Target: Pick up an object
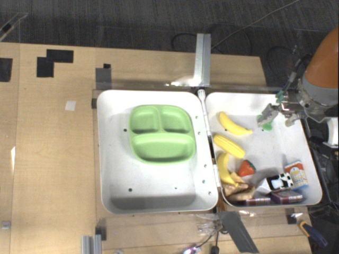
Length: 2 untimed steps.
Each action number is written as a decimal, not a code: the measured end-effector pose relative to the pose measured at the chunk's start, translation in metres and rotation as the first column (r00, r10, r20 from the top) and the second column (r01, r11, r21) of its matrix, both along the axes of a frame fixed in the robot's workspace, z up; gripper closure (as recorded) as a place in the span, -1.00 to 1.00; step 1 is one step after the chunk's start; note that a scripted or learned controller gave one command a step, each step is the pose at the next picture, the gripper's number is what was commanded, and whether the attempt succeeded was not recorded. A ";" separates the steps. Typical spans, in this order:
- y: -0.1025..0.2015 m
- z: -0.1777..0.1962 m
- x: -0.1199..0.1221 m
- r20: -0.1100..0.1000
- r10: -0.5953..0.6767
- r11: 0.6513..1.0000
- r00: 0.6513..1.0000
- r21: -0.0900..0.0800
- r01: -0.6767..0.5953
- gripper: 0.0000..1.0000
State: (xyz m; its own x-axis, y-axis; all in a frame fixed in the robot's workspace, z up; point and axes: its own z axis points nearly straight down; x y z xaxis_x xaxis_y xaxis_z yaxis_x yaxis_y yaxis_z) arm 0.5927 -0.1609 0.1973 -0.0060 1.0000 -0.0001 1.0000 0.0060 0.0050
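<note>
In the camera view, the end effector [276, 114] hangs over the right bin [296, 142] at about two o'clock, its fingers slightly spread, nothing between them. A banana [233, 124] lies just at nine o'clock from it. An ear of corn [229, 145] sits below, near the bin's left wall. A strawberry [246, 168] and small cartons [288, 178] crowd the six o'clock edge. The left bin [114, 194] holds a green divided plate [161, 133].
</note>
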 end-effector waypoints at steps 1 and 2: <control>0.023 -0.081 0.024 0.000 0.183 0.983 0.983 -0.001 -0.183 -1.00; 0.047 0.007 0.017 0.004 0.201 0.980 0.980 -0.002 -0.201 -1.00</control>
